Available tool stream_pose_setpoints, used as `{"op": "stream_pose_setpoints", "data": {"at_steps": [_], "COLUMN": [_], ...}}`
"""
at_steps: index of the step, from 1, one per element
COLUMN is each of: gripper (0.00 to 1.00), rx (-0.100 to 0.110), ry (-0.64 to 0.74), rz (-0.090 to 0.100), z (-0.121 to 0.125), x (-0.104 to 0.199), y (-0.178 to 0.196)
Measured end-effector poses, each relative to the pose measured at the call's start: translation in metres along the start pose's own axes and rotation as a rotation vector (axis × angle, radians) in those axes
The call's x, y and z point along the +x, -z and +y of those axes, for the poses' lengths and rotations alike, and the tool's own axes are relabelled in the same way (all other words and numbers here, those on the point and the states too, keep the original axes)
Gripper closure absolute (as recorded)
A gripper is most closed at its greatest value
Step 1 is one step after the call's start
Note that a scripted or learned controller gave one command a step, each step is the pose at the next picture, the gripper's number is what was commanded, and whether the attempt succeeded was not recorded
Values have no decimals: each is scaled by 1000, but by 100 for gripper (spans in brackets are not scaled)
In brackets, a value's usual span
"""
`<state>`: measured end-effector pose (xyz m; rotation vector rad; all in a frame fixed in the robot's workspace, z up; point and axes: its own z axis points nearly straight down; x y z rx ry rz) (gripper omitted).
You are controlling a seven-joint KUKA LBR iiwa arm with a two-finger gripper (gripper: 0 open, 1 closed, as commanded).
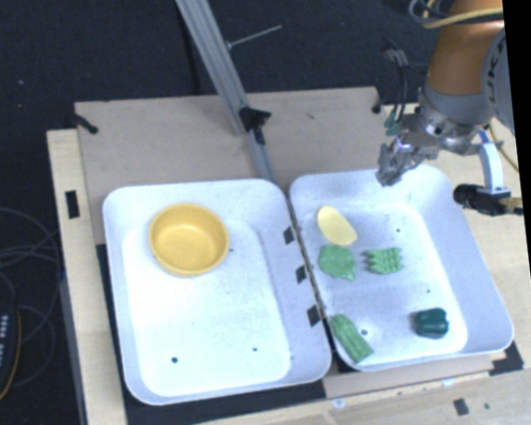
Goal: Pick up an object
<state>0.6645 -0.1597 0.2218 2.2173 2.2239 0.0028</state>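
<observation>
The right bin (456, 234) holds several small objects: a pale yellow piece (336, 227) near its left wall, a round green leafy piece (337, 263) below it, a ridged green piece (383, 261) in the middle, a long green piece (351, 336) at the front left corner, and a dark green pepper-like piece (431, 323) at the front right. My gripper (390, 171) hangs over the bin's back edge, well apart from all of them, with nothing visibly held.
The left bin (214, 354) holds a yellow bowl (189, 238) at its back left. A grey metal pole (222, 70) slants up from between the bins. The arm's orange band (464, 40) is at the upper right.
</observation>
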Motion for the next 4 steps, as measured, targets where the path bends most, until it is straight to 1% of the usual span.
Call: {"op": "stream_pose_setpoints", "data": {"at_steps": [1, 2, 3, 4], "gripper": [100, 100, 100, 100], "rx": [1, 1, 1, 2], "ry": [0, 0, 1, 1], "rz": [0, 0, 1, 1], "z": [-14, -25, -20, -25], "x": [45, 100, 153, 202], "y": [0, -3, 5, -1]}}
